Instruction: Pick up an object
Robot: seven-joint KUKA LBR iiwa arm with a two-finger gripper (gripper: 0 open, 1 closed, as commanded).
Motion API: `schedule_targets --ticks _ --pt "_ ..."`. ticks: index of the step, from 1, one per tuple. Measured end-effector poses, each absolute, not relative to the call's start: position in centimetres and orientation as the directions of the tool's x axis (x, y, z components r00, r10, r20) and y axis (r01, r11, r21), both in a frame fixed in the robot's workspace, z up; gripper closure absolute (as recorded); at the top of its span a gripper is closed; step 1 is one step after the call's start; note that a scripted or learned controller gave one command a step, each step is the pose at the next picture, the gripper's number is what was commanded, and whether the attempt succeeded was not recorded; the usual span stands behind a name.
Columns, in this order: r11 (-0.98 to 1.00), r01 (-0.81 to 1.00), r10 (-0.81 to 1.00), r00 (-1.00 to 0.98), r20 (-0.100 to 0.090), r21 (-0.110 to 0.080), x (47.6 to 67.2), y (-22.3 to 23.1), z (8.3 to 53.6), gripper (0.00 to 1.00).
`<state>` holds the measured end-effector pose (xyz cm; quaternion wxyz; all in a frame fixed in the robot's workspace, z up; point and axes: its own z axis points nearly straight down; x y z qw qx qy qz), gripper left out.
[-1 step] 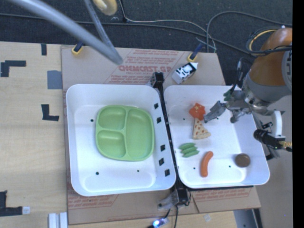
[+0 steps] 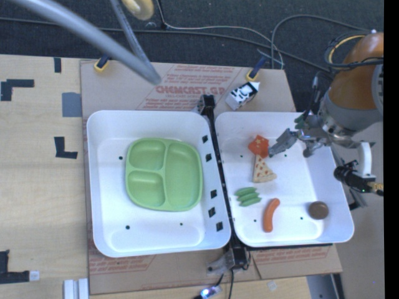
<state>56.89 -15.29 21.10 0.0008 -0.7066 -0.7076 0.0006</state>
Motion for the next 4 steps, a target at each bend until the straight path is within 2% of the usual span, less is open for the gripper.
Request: schedule_targets --ticks 2,3,4 --pt "0.000 1.000 1.000 0.000 0.000 -0.007 55.1 -15.2 10.4 0.00" --pt "0.002 1.000 1.000 -0.002 -0.001 -0.001 55.1 -15.1 8.4 0.00" --pt "0.002 1.000 1.000 -0.002 -0.003 0.002 55.1 -15.2 9.6 1.00"
